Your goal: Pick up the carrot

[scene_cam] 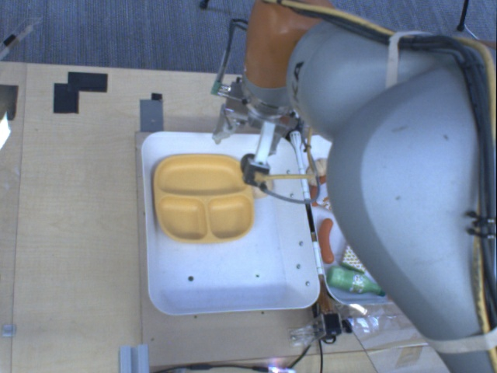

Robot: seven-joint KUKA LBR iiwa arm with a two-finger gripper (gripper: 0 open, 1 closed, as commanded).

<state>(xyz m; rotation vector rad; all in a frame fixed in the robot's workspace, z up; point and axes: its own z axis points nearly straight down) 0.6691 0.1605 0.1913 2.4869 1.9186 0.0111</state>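
Observation:
A slim orange-red piece that looks like the carrot [326, 239] lies in the right bin, close to the wall shared with the left bin. The arm covers most of that bin [335, 290]. My gripper [231, 124] hangs below the orange band, over the far rim of the left bin [233, 286] and just beyond the yellow plate. It is well up and left of the carrot, apart from it, and nothing shows in it.
A yellow divided plate [203, 196] lies in the far half of the left bin. A green object [354, 280] rests in the right bin near the carrot. Small orange bits [318, 183] show beside the arm. The grey arm spans the right side.

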